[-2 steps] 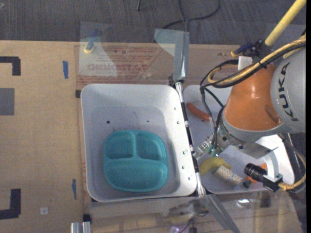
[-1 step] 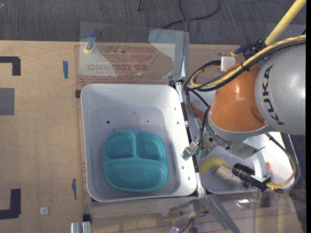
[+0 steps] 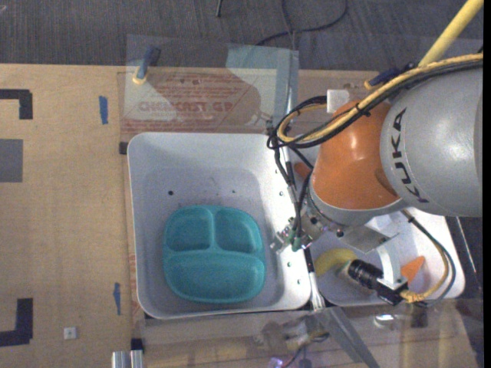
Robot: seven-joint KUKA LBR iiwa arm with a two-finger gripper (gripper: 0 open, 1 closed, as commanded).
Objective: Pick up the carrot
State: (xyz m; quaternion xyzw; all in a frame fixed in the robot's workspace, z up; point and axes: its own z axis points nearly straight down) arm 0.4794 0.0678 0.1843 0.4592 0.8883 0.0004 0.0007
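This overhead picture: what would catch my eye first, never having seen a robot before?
The big grey arm with its orange band looms over the right bin, hiding much of it. In the left bin lies a teal divided plate. A small orange piece, probably the carrot, peeks out at the right bin's far side, with something yellow below the arm.

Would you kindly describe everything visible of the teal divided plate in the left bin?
The teal plate lies flat on the floor of the left white bin, toward its near side. It looks like smooth moulded plastic or silicone, a rounded rectangle with raised ridges that split it into three compartments: two smaller ones on the far side and one wide one on the near side. All three look bare. Its whole outline is in view, and it touches only the bin floor, standing a little apart from the walls.
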